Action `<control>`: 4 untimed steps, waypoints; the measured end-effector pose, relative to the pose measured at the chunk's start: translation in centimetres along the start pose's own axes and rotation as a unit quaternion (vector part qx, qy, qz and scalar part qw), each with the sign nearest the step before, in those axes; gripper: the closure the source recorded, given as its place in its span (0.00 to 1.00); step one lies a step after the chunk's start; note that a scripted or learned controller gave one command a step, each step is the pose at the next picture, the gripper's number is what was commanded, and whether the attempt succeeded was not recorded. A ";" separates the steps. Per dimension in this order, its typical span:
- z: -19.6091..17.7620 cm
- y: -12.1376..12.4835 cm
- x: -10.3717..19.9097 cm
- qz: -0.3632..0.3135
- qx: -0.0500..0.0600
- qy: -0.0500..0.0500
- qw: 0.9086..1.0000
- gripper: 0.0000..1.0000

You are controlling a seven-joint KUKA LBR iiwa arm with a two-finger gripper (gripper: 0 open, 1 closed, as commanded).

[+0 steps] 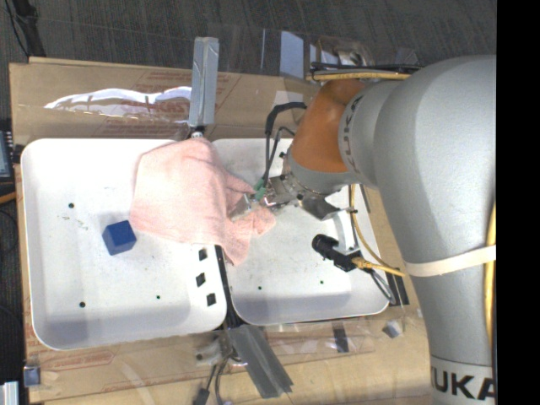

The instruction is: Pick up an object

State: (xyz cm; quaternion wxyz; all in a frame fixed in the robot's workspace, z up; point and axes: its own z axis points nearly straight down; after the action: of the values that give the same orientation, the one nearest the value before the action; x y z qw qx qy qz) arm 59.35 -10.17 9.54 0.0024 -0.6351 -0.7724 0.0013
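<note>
Bench surface: brown cardboard under two shallow white bins, left bin (pixel 51 310) and right bin (pixel 295 306), side by side. The gripper (pixel 251 202) is positioned over the divide between the bins, fingers clamped on an edge of the pink cloth (pixel 181 197). The cloth drapes from the fingers across the left bin's right portion. A blue cube (pixel 119 236) lies in the left bin, beside the cloth.
</note>
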 end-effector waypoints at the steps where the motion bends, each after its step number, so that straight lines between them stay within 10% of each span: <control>1: -1.7 -5.9 -0.9 -0.044 -0.001 0.000 0.999 0.00; 2: 0.3 1.1 -0.7 -0.189 -0.002 -0.002 0.982 0.00; 3: -9.8 3.4 1.2 -0.206 -0.003 -0.002 0.979 0.00; 4: 0.3 2.5 -1.8 -0.195 -0.002 -0.001 0.981 0.00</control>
State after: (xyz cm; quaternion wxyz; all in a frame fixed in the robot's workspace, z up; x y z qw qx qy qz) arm 62.17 -11.42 9.18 0.0006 -0.4725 -0.8814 0.0005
